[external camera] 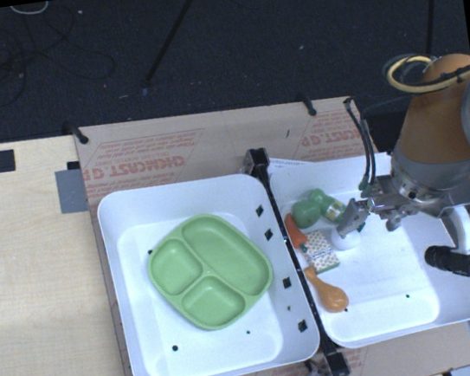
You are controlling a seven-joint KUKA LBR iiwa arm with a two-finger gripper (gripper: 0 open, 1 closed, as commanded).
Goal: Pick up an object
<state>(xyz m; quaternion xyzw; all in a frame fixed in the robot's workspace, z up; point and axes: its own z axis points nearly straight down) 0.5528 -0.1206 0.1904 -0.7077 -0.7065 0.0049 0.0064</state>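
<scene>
Right bin [445, 304]: orange spoon-like toy [327, 291] lay nearest the camera, patterned block [320, 251] behind it, green toy [310, 207] farthest. Gripper [350, 218] hung just right of the green toy, over the bin; jaw state could not be told. Green toy judged the closest target, lying to the gripper's left
</scene>
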